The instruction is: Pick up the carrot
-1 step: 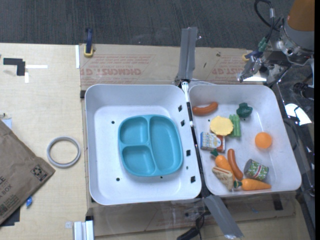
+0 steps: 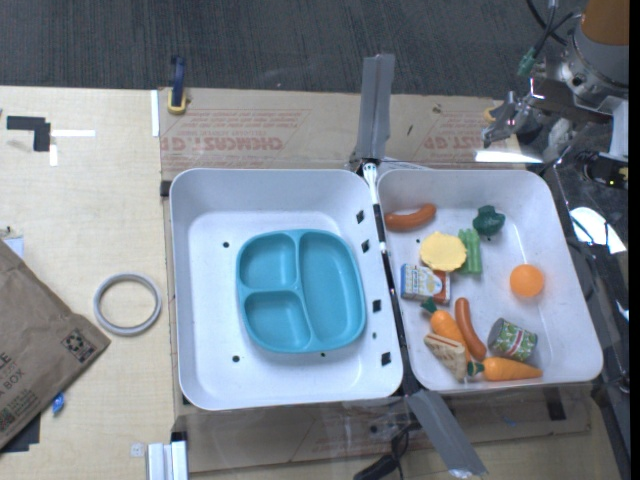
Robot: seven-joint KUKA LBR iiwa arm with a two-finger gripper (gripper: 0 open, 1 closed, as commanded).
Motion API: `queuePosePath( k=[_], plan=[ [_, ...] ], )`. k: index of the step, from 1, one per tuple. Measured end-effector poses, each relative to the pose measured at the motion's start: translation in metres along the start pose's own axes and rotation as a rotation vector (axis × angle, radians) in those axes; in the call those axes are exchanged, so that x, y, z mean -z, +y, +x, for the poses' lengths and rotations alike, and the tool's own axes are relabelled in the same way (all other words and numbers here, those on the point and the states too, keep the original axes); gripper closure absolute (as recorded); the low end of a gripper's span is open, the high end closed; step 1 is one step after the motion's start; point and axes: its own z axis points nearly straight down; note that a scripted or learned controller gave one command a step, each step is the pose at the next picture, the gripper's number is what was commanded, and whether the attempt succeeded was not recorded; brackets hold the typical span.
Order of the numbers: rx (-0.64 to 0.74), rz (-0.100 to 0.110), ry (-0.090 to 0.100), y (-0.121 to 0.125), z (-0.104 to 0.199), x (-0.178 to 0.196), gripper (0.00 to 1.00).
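Camera view: gripper [image 2: 510, 118] sits at upper right of frame, past the back rim of the right bin [image 2: 560, 213], well apart from the food. Can't tell its state, too small & cluttered w/ cables. Nothing seen in it.

Progress: judging by this, task hasn't started. Carrot [image 2: 510, 370] lies flat in the lower right corner of the right bin, by the near wall, tip toward frame right, just beside the green can [image 2: 514, 339] & sandwich wedge [image 2: 446, 351]. Whole job left: reach over, descend, grasp, lift.

Count, right bin: 1 carrot, 2 sausages (one [image 2: 411, 217] upper left of bin, one [image 2: 469, 328] near the carrot), 1 orange ball [image 2: 526, 281], 1 yellow round piece [image 2: 443, 252], 1 dark green veg [image 2: 488, 221], 1 light green piece [image 2: 470, 251], 1 small carton [image 2: 421, 282], 1 can, 1 sandwich wedge, 1 small orange bit [image 2: 441, 322], could be a 2nd carrot, unsure.

Left bin [image 2: 200, 268]: 1 teal divided tray [image 2: 301, 290], 3 compartments. Bench left: 1 tape ring [image 2: 127, 302].
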Motion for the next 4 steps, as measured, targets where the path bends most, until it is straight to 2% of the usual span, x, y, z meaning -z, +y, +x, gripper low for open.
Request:
queuePosePath(
  k=[1, 2, 3, 4],
  plan=[
    [0.248, 0.002, 0.000, -0.006, -0.055, -0.034, 0.00],
    [-0.015, 0.001, 0.000, -0.016, 0.002, 0.046, 0.00],
    [0.224, 0.001, 0.000, 0.000, -0.062, -0.008, 0.00],
    [0.225, 0.001, -0.001, 0.001, -0.062, 0.000, 1.00]
  ],
)
